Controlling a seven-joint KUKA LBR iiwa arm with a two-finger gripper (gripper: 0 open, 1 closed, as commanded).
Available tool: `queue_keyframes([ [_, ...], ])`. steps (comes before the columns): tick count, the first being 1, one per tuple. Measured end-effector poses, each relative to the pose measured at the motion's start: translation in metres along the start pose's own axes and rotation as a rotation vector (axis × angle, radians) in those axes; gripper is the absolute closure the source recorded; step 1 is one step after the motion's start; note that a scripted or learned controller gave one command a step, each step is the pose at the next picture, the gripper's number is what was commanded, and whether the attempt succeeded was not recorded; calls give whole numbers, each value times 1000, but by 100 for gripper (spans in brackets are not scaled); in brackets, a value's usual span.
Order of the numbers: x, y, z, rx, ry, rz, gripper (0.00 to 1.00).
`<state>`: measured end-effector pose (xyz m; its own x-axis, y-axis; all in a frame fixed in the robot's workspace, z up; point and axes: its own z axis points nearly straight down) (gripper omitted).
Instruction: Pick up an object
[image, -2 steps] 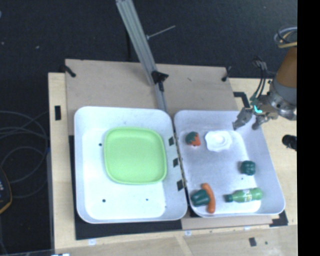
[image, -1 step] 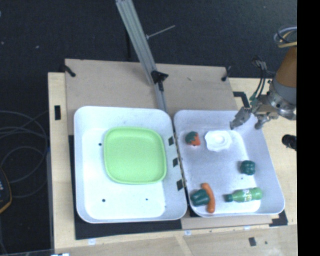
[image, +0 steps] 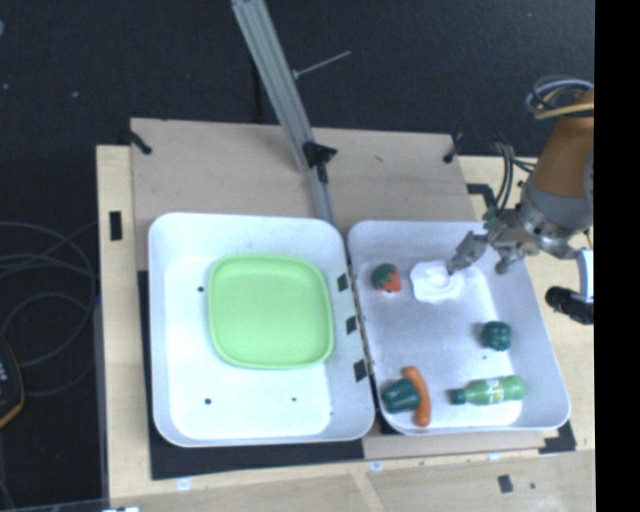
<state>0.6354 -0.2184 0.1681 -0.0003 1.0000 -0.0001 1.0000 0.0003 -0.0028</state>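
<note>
Camera view: pincer (image: 482, 252) hangs over the right bin (image: 530, 300) by a white crumpled cloth (image: 436, 282); can't tell its state; carrot (image: 418, 394), green bottle (image: 488, 391) sit near the front; left bin has a green plate (image: 270, 310).

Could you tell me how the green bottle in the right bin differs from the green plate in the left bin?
The green bottle is small, slim and lies on its side; the green plate is far larger, square with rounded corners and lies flat. The bottle is darker with a white label; the plate is plain pale green. Each rests in a white bin.
</note>
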Motion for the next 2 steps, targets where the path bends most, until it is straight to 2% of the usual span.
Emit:
queue_keyframes([
  [1, -5, -7, 45, 0, 0, 1, 0],
  [2, -6, -7, 68, -3, -1, 1, 0],
])
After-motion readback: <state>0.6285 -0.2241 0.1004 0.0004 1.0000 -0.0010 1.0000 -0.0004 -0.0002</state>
